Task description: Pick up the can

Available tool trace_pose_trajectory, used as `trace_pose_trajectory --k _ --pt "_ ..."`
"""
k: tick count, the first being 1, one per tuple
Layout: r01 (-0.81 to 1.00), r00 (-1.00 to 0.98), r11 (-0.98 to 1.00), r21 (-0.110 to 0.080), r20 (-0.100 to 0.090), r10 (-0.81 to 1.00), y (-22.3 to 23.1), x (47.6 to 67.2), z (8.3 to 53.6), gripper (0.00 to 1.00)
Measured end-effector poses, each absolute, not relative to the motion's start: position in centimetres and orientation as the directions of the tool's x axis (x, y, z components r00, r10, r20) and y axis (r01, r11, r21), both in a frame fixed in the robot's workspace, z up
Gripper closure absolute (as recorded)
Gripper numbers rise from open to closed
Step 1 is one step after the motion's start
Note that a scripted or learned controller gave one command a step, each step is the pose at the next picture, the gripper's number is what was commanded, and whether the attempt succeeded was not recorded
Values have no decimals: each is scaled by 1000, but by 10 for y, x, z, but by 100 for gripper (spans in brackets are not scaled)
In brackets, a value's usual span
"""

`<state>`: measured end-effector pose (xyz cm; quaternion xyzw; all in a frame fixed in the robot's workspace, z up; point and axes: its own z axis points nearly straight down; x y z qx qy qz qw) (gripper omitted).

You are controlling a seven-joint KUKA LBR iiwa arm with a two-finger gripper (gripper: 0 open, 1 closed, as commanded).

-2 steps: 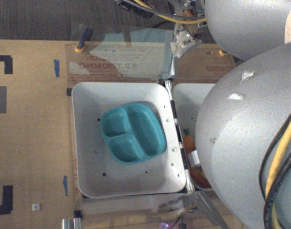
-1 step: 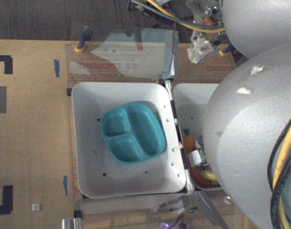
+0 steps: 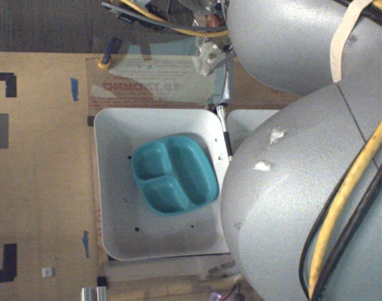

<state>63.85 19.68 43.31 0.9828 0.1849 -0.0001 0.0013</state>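
The grey arm (image 3: 303,168) fills the right half of the camera view and covers most of the right bin (image 3: 247,123). Its bulk hides whatever lies under it. The left bin (image 3: 115,137) holds a teal divided plate (image 3: 175,174) with three compartments, lying flat near the bin's middle.
A clear plastic sheet with red lettering (image 3: 153,83) lies on the cardboard behind the left bin. Yellow and black cables (image 3: 147,11) run along the top. Blue tape marks (image 3: 74,89) and black marks (image 3: 5,83) sit on the bench at the left.
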Motion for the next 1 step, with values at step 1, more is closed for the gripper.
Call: trace_pose_trajectory --k 1 --pt "662 749 -749 -1 -6 662 229 656 433 100"
